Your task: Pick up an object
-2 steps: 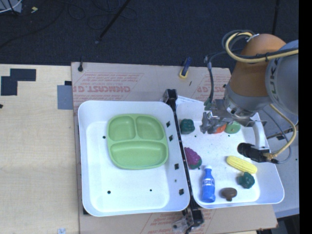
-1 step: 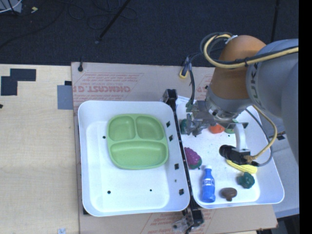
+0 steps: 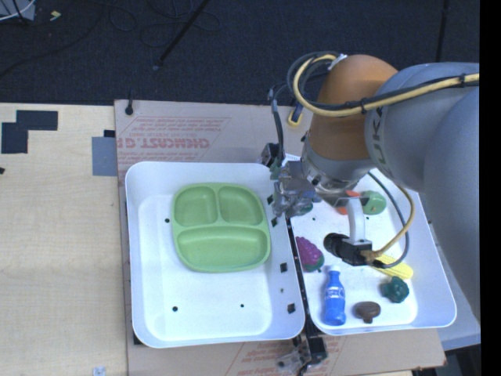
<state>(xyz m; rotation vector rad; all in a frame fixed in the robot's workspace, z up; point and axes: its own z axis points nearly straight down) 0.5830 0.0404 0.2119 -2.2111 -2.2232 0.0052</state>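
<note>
The tool (image 3: pixel 291 197) hangs low by the wall between the two bins. I cannot tell its state. The toys, like the blue bottle (image 3: pixel 334 294) and purple grapes (image 3: pixel 309 253), lie in the right bin (image 3: pixel 438 304), ready for picking.

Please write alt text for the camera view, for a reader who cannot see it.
A grey robot arm reaches from the right over the right white bin, which holds small toys including a blue bottle and purple grapes. The left bin holds a green divided plate.
</note>
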